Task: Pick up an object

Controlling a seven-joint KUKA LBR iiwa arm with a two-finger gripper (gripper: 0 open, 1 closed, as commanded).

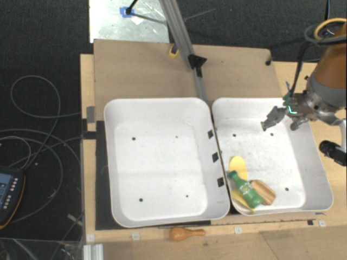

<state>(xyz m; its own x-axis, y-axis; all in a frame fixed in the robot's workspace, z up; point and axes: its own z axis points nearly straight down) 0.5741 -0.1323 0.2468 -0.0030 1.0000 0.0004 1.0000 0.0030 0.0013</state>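
Down in the right bin (303, 161), a green bottle (245, 190) lies tilted.

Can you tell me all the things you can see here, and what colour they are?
bins: two, white, side by side on the bench; left bin, right bin
green bottle: one, green, near front corner of the right bin, lying down
yellow piece: one, yellow, just behind the bottle, touching it
tan block: one, light brown, beside the bottle on its right
orange-brown toy: one, on the bench in front of the bins, outside them
metal pole: one, grey, slanting over the bench behind the bins
cables: several, dark, on the floor left of the bench
gripper: one, grey, above the back of the right bin, holding nothing, fingers spread
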